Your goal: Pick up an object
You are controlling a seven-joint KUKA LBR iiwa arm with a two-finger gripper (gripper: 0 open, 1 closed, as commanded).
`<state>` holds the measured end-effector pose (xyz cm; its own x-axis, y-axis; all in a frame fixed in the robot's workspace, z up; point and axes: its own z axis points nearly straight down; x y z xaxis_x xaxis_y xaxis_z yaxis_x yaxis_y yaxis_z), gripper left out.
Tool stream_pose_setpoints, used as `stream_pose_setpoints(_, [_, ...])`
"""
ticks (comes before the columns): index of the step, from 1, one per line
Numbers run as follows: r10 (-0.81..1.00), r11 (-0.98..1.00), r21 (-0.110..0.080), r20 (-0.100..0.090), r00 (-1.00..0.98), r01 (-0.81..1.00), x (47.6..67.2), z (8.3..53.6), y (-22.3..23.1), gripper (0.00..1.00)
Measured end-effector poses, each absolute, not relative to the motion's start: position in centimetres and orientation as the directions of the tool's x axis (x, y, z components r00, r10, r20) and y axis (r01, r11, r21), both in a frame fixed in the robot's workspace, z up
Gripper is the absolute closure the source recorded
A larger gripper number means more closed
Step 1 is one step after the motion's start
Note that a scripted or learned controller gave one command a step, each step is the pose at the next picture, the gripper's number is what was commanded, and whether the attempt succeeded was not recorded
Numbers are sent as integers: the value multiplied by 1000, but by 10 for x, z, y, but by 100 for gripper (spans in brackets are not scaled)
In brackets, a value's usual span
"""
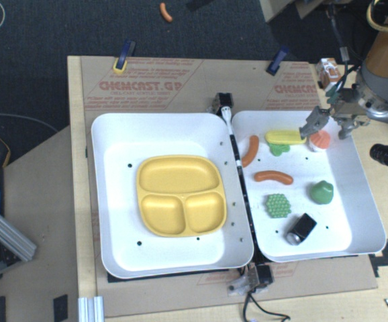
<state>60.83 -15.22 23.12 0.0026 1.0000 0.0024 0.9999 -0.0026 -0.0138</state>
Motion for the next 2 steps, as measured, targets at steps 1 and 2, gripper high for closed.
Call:
stream_pose_setpoints(1, [1000, 0, 0, 0, 0, 1000, 611, 239, -152, 0])
stream_pose_setpoints(2, [1000, 0, -6, 1, 0, 1000, 606, 195, -148, 0])
